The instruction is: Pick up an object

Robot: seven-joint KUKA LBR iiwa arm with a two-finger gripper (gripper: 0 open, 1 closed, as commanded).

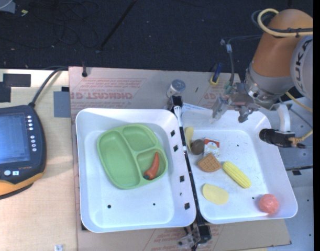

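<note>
Camera view: corn cob (pixel 236 174) lies diagonally, upper-left to lower-right, in the right bin (pixel 275 156). Bare floor surrounds it. Claw (pixel 232 111) hangs open over the bin's far edge, gripping nothing.

- We see the arm (pixel 285 41) coming in from the upper right, its orange band topmost and the grey wrist below it.
- Our wrist points down and to the left.
- Our gripper (pixel 231 114) hangs at the end of the wrist with both fingers (pixel 218 110) spread apart and pointing down.
- Nothing sits between them.
</note>
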